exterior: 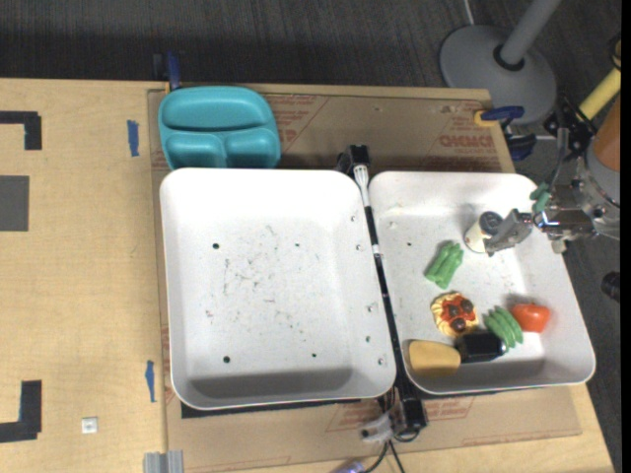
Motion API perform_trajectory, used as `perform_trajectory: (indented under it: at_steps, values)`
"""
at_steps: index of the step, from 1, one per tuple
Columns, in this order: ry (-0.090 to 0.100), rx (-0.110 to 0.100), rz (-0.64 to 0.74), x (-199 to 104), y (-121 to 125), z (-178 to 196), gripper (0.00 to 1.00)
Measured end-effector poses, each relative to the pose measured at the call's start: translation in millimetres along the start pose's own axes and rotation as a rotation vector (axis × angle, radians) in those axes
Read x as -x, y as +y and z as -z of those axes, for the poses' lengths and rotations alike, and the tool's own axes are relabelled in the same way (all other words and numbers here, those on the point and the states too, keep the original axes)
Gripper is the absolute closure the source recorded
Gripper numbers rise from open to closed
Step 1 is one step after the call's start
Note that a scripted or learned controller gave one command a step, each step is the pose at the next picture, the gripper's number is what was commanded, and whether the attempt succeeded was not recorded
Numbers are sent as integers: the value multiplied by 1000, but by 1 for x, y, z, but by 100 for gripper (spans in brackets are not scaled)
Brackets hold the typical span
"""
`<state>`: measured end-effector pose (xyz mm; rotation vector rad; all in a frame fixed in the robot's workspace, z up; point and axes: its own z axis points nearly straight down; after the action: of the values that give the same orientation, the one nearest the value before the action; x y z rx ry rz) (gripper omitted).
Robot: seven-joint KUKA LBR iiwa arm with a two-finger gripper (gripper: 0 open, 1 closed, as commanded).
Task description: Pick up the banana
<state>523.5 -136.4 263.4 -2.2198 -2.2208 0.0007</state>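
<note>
The gripper [505, 233] hovers over the right bin [572, 294], by a pale round item; I cannot tell its state. I cannot pick out a banana among the bin's toys.

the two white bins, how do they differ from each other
The left white plastic bin is wider than the right white plastic bin. The left bin's floor shows dark scuff marks and specks, while the right bin holds small toys, among them a green ridged piece, a red and green vegetable and a tan wedge. The gripper is over the right bin, not the left. Both are shallow, white, round-cornered, and sit side by side.
</note>
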Motion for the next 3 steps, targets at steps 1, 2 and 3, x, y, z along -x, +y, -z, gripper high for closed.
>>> perform_trajectory:
  at_steps: [1, 2, 3]
  values:
    - [0, 0, 154, -62, -44, -79, 0]
    - [-1, 4, 154, -61, -43, -69, 100]
    - [-2, 7, 153, -61, -42, -59, 100]
